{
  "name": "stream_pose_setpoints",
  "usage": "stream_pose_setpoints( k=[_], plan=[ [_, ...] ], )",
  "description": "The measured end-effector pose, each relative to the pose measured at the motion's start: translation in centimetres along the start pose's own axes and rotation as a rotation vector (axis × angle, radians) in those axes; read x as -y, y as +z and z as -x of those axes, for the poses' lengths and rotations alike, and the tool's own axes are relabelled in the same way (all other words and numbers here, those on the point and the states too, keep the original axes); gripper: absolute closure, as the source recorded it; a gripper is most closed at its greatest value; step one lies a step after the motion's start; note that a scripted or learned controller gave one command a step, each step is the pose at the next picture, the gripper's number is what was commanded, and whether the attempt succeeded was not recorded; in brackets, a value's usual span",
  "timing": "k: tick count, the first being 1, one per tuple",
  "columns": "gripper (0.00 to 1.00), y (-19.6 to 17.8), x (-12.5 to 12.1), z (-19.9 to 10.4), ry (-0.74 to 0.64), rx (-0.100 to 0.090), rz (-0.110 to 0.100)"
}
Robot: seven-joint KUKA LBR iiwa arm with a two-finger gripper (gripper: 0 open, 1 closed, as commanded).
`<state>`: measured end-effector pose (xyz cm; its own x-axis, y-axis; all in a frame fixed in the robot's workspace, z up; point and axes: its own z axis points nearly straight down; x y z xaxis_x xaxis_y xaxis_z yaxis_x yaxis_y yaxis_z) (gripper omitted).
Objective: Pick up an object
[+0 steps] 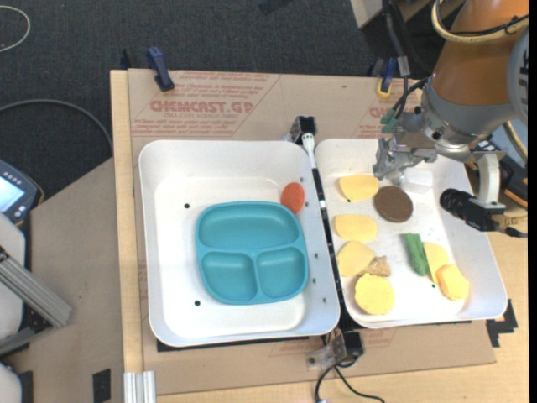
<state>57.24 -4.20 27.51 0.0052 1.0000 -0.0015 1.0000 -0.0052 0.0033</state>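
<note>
The arm's upper part is cut off by the top and right edges, and its bulky wrist hides much of the claw [393, 168], so whether the fingers are open or closed cannot be told; nothing is seen between them. The claw hangs over the back of the right bin [487, 296], just above and touching the edge of a brown round disc [393, 204], flat, dark and matte. Beside the disc lie 5 yellow food pieces, a green strip [414, 253] and a small tan lump [379, 266], too small to identify. The left bin [159, 225] holds a teal 3-compartment plate [250, 252] and an orange ball [293, 196] near the divider.
</note>
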Motion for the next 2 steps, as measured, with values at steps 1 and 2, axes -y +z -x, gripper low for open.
stream_pose_setpoints(
  k=[1, 2],
  plan=[
    [1.0, -0.8, -0.1, -0.3, -0.005, -0.001, 0.0],
    [1.0, 5.3, 1.1, 2.4, -0.001, -0.002, -0.011]
  ],
)
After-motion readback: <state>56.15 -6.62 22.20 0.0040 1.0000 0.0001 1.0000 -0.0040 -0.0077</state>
